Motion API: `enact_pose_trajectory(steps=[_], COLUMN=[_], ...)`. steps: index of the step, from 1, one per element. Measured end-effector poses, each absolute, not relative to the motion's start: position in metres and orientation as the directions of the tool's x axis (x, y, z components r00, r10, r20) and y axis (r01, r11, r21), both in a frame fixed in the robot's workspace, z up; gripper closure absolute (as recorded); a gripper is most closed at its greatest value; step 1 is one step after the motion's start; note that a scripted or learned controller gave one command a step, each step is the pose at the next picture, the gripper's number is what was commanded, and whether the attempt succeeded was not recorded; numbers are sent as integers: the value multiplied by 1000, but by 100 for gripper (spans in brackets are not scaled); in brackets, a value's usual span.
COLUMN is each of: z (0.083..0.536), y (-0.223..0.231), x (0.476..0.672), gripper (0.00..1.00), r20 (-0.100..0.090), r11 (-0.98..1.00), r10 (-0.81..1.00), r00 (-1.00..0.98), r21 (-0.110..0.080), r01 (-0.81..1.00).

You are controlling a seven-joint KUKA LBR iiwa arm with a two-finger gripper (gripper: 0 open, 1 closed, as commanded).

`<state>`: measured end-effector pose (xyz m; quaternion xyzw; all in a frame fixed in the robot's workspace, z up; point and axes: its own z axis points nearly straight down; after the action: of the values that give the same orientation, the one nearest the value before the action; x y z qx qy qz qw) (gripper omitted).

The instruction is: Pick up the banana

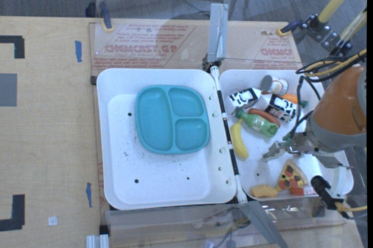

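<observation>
well, the gripper [278,149] sits in the lower right of the frame, in the right bin [341,186], and i cannot tell if its fingers are apart or together. nothing is seen between them. the banana [238,140] lies to the left of it, near the bin's left wall, just under the green bottle [257,123]. i think a descent could push the bottle, or press the banana against the wall — the toys are crowded there. the left bin [116,124] holds a teal divided plate [172,119]; both bins rest on a wooden bench [41,124], grey floor above.
</observation>
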<state>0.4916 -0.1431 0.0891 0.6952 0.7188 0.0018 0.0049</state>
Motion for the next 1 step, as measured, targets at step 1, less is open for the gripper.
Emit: enact_pose_trajectory(steps=[1], z=[89], y=[-172], x=[484], gripper=[0], r20=[-3], r11=[-23], r10=[1000], r00=[23], r21=[13], r01=[1000])
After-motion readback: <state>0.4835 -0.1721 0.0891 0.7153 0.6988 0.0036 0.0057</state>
